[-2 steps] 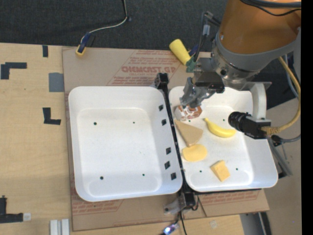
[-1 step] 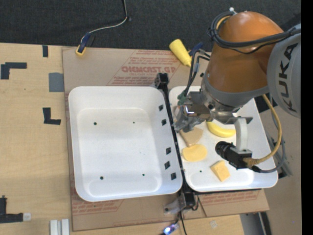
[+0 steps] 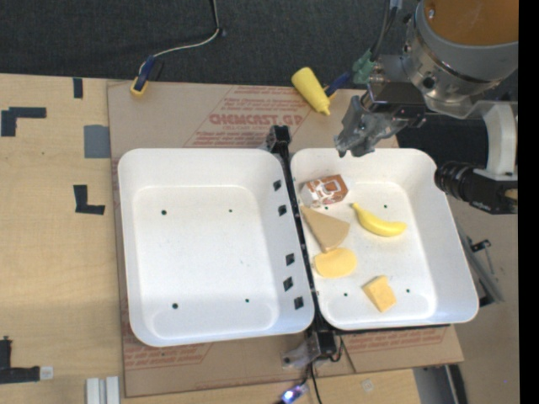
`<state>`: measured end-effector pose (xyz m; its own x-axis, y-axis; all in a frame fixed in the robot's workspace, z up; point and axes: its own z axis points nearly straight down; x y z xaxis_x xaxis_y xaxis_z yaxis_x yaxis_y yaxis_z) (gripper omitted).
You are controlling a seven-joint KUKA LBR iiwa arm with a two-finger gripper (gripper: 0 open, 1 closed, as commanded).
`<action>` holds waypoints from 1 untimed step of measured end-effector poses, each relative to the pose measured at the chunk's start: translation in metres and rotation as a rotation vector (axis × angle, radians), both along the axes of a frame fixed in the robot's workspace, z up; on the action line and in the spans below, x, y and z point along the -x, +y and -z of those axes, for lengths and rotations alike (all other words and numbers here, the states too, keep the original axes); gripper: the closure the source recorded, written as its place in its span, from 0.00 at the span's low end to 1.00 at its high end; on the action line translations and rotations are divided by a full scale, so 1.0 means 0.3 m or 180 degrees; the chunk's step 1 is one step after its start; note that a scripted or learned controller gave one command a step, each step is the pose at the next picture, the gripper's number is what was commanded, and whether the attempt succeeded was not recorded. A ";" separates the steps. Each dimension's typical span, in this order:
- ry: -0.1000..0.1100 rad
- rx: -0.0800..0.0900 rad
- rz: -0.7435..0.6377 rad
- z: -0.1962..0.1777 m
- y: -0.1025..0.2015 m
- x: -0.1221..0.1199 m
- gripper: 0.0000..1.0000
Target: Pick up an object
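Rightward, white bin [image 3: 438, 251] with banana [image 3: 378, 221], cheese cube [image 3: 380, 294], wedge [image 3: 327, 227].

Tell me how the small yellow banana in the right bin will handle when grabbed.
The small curved yellow banana looks glossy and moulded, so it is probably stiff, light and a bit slippery. Its rounded, tapering body may twist or squirt out between two fingers. Lying flat on the right white bin, apart from its neighbours, it would likely slide or spin if nudged rather than tip.
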<state>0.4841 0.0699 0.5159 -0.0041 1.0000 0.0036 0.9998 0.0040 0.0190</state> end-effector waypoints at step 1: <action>0.0051 0.0010 0.0004 -0.067 0.076 -0.045 1.00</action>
<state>0.4977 0.0927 0.5361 -0.0028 1.0000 0.0003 1.0000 0.0028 0.0029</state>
